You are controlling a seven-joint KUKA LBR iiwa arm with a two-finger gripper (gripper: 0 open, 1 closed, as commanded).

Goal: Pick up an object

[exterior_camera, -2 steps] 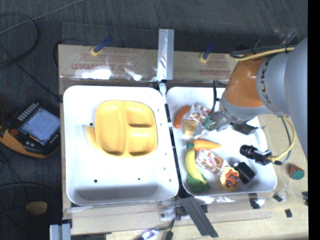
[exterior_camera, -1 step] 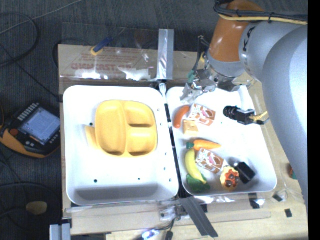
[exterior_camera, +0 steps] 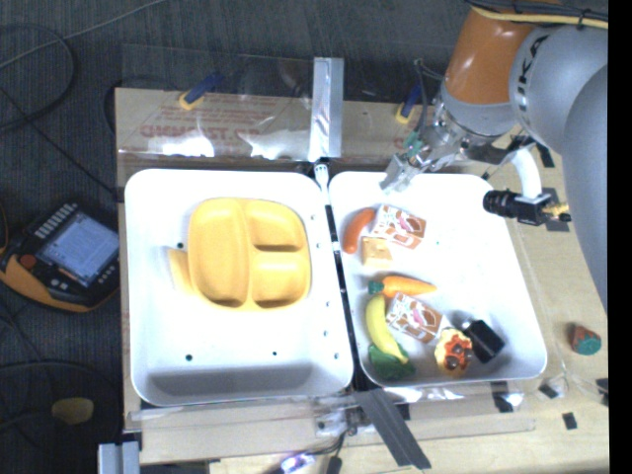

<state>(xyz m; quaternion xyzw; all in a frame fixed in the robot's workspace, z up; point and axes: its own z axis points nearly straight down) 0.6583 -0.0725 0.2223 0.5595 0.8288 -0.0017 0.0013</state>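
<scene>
The right bin holds several toy items: a white and red carton, an orange-red sausage shape, a tan block, a carrot, a banana, a second carton, a small orange and yellow toy and a black block. My gripper hangs over the far edge of the right bin, just above the first carton. Nothing shows between its fingers.
In the left bin lies a yellow divided tray. A handheld device rests on the floor at left. Clear plastic sheeting covers the bench behind the bins. A small reddish object sits on the bench at right.
</scene>
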